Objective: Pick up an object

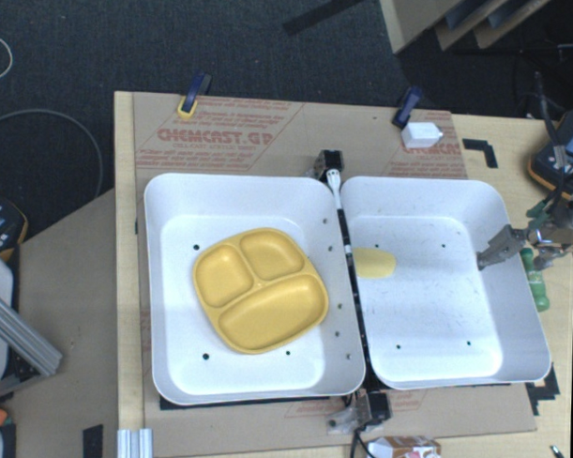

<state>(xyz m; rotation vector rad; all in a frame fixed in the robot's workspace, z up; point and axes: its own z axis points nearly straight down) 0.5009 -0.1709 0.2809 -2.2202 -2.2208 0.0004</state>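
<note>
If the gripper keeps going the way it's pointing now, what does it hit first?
The gripper points leftward across the right bin. First in that line looks like the small yellow object near the bin's left wall, though its height above the floor is unclear.

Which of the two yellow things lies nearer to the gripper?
The small yellow piece in the right bin, against its left wall. The gripper is over that bin's right side; the divided yellow plate lies in the left bin.

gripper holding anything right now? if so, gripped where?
Nothing held. The gripper sits over the right bin's right wall, apart from the small yellow object and the yellow divided plate.
</note>
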